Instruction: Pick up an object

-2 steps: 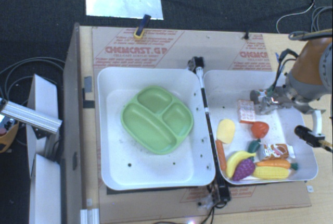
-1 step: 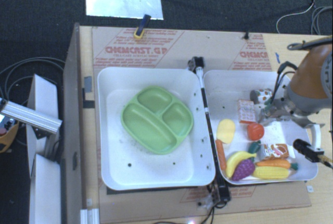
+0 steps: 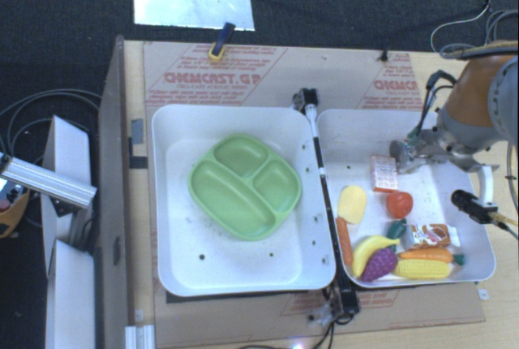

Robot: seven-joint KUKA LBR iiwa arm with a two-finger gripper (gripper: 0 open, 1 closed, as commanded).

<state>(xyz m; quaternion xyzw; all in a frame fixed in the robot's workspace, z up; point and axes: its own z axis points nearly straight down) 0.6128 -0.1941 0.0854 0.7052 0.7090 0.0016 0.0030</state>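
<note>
Pincer (image 3: pixel 403 154) over right white plastic bin (image 3: pixel 486 258), far edge, nr small orange-white packet (image 3: pixel 383 174); jaw state indeterminate. Nothing lifted yet; pick pending.

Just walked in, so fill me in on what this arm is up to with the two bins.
A grey and orange arm reaches in over the right bin, its hand low near a small orange and white packet. Nothing is visibly held. Toy food lies in that bin: a tomato, a banana, purple grapes, corn and a carrot. The left bin holds a green divided plate.
</note>
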